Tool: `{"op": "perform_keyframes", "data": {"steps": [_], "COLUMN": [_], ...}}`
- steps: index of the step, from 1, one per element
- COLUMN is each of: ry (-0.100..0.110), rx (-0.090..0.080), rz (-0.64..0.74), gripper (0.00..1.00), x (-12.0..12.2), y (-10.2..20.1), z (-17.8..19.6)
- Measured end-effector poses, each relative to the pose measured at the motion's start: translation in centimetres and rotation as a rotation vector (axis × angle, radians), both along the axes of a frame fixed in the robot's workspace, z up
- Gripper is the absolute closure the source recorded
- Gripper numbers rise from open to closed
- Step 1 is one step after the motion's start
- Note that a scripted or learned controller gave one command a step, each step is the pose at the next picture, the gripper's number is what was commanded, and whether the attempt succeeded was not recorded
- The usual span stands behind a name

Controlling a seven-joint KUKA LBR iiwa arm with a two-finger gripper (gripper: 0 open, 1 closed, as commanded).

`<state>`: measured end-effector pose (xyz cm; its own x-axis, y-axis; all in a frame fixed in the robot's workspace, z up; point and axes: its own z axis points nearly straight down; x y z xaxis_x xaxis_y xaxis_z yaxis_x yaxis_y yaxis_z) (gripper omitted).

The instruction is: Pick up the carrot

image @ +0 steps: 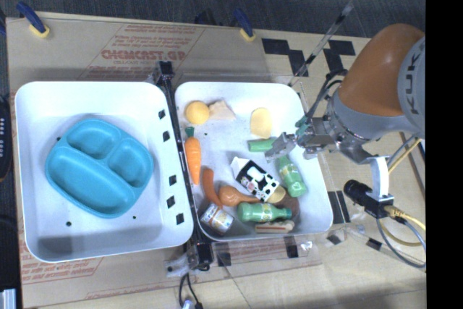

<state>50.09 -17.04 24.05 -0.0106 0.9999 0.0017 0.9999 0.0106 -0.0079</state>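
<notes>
The desk (pixel 217 47) carries two white bins side by side, so a thing can be lifted from one and set in the other. The arm (pixel 380 83) reaches in from the right and hangs over the right bin's (pixel 311 101) right side, with its gripper (pixel 283 145) low among the clutter there; whether the fingers are wide or narrow I cannot tell, as they blur into a green thing just beneath them.

The left bin (pixel 43 101) holds a blue tray (pixel 98 166) with compartments, lying flat in the middle.

The right bin is crowded. Two green bottles (pixel 291 179) lie near its right wall and front, a black-and-white carton (pixel 255 181) rests tilted between them, and a can (pixel 215 218) sits at the front left corner. Yellow pieces (pixel 197 112) lie toward the back.

The carrot (pixel 192 158) lies lengthwise along the right bin's left wall, green top toward the back, just beside the divider and touching a brown piece at its tip. It is well apart from the gripper, across the bin. Judging from that, the grasp has not begun, and the wall so close leaves little room for a finger on that side.
</notes>
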Motion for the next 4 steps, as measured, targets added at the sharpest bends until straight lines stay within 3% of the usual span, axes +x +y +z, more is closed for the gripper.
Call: {"op": "perform_keyframes", "data": {"steps": [1, 2, 3, 4], "ry": [-0.003, -0.018, -0.005, -0.003], "rx": [-0.001, -0.006, -0.002, 0.0], "rz": [0.125, 0.252, 0.327, 0.2], "gripper": [0.0, 0.0, 0.0, 0.0], "x": [3.8, -2.0, 2.1, 5.9], "y": [4.3, 7.2, 1.0, 4.9], "z": [-15.0, -14.7, -13.5, -14.9]}}
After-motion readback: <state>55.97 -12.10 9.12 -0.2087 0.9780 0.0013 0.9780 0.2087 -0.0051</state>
